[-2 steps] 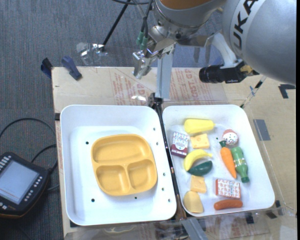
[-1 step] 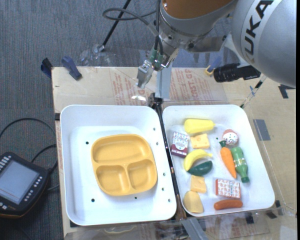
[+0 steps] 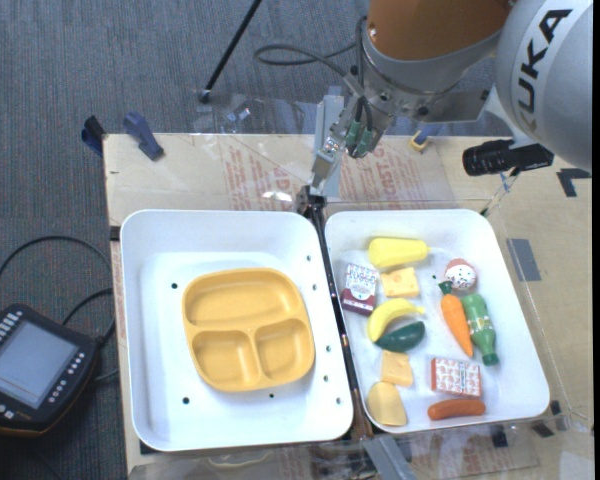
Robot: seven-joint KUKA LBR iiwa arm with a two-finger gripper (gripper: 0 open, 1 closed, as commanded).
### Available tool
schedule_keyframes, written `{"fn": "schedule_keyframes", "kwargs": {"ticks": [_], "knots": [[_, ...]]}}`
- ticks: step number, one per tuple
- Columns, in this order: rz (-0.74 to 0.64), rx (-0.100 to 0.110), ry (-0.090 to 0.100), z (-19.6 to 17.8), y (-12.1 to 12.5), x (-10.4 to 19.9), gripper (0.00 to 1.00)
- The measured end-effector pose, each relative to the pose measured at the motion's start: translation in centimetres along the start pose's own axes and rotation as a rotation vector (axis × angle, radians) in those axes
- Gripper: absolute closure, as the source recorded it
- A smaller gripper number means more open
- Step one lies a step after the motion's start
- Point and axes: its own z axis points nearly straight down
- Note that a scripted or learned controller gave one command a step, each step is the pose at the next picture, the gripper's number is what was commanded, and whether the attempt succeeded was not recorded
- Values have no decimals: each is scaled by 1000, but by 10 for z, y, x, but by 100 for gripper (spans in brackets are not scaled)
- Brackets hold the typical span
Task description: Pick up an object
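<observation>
Hand [image 3: 325,153] hung high over back edge of bench [image 3: 210,173]; grip unclear, nothing seen in it. Yellow plastic banana [image 3: 392,315] lay below, right of hand, in right white bin [image 3: 515,308], untouched.

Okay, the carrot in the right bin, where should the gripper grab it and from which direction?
Probably at mid-body, from straight above. The carrot lies flat, leafy end toward the far wall and tip toward the near one. The green bottle lies close along its right, so a finger on that side looks tight. The gripper hangs beyond the bins' far edge, so it must travel in first.
</observation>
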Motion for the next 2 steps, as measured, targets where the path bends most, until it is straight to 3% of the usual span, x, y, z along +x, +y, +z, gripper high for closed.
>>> {"fn": "schedule_keyframes", "kwargs": {"ticks": [1, 2], "knots": [[149, -3, -2, -34, 22, 9, 100], [-91, -3, -3, -34, -9, 31, 100]]}}
